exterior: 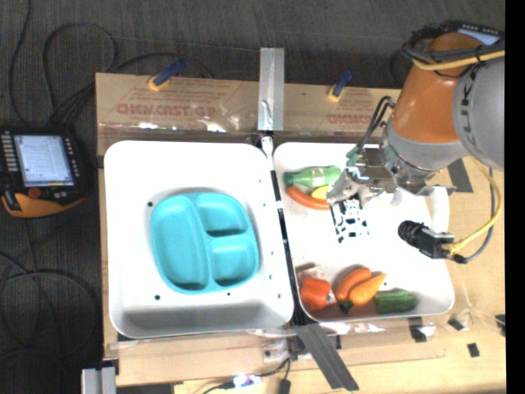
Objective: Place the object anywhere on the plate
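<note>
So colour-wise: the 2 bins (123, 245) are plain white, and the plate (205, 240) in the left one is a solid turquoise blue. Over in the right bin there's a light green piece (316, 175) next to an orange-red one (305, 197), plus a red-orange pepper (315, 290), an orange carrot (359, 282) and a dark green veggie (394, 301) at the near edge. The arm (439, 80) is grey with an orange band. The gripper (349, 216) shows a white tag with black speckled markings. Brown cardboard (189, 101) with faded red lettering sits behind, held by blue-and-yellow clips (164, 75).
</note>
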